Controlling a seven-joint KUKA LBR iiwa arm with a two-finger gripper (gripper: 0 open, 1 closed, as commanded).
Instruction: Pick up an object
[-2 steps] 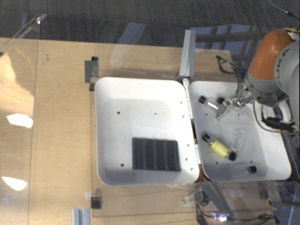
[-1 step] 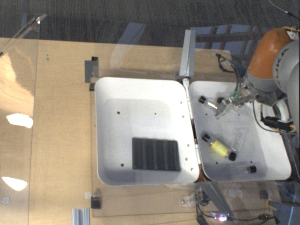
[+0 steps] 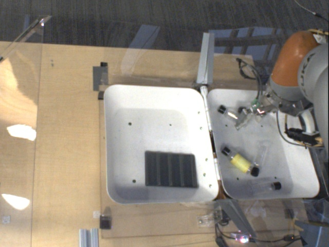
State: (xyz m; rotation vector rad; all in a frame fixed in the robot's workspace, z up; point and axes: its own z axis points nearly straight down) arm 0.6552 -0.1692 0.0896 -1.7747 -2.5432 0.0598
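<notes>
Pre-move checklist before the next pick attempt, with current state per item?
1. Target in view: ok. A yellow cylinder with a black cap lies tilted in the right bin, apart from other things.
2. Gripper position: not ok. It sits near the bin's far edge, away from the cylinder.
3. Gripper holding anything: cannot tell, too small and blurred.
4. Clutter near the target: ok. A small black piece lies just beyond its upper end, another sits near the front edge.
5. Cable by the wrist: cannot tell whether it would snag.
6. Left bin: ok. Its black ribbed block is out of the path.
</notes>
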